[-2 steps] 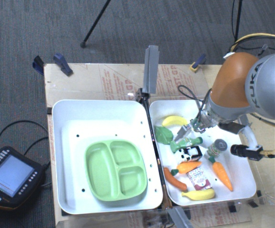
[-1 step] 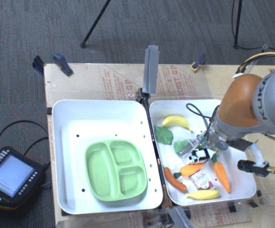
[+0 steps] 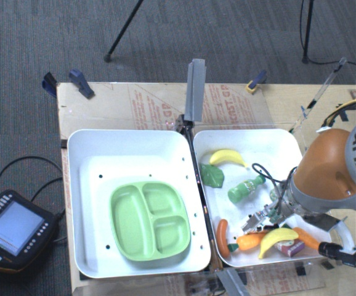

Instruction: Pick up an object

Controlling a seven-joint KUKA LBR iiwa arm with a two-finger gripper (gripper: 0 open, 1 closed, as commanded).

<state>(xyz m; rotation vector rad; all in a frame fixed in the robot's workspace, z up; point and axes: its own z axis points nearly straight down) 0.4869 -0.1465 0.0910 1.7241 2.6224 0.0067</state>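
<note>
Carefully now: I have the gripper [image 3: 258, 219] low in the right bin [image 3: 289, 142], and I cannot tell how it is set. Touching or just below its tip lie the orange carrot [image 3: 250, 242] and a yellow banana [image 3: 276, 238]; the green bottle [image 3: 246, 189] sits just above it. I judge the carrot the nearest pick, so I want to centre over it, clear of the banana, before closing.
</note>
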